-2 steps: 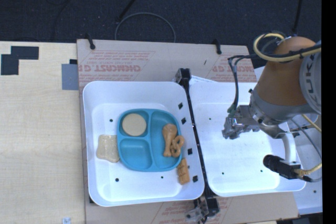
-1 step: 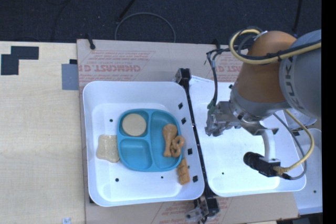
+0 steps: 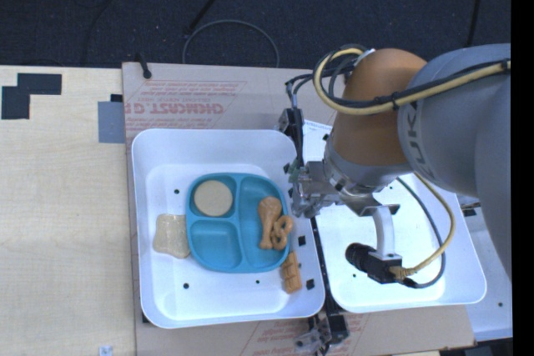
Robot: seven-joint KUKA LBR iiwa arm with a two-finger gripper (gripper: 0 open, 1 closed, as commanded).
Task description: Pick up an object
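Note:
In the left bin [image 3: 158,154] lies a blue divided tray [image 3: 219,250]. A round tan disc [image 3: 212,198] sits in its upper left compartment, and a brown twisted pretzel-like piece [image 3: 273,223] in its right one. A pale tan chunk [image 3: 172,236] lies against the tray's left edge. Just off the tray's lower right corner rests a small brown stick-like piece [image 3: 291,273]. My gripper [image 3: 302,198] hangs over the seam between the two bins, close to the tray's right edge, largely hidden under the wrist. Nothing shows in its hold.
The grey arm with its orange band [image 3: 380,108] covers much of the right bin [image 3: 455,283]. A yellow cable loops down to a black part [image 3: 373,261] over that bin's floor. Cardboard [image 3: 192,100] lies under the bins, with wooden bench to the left.

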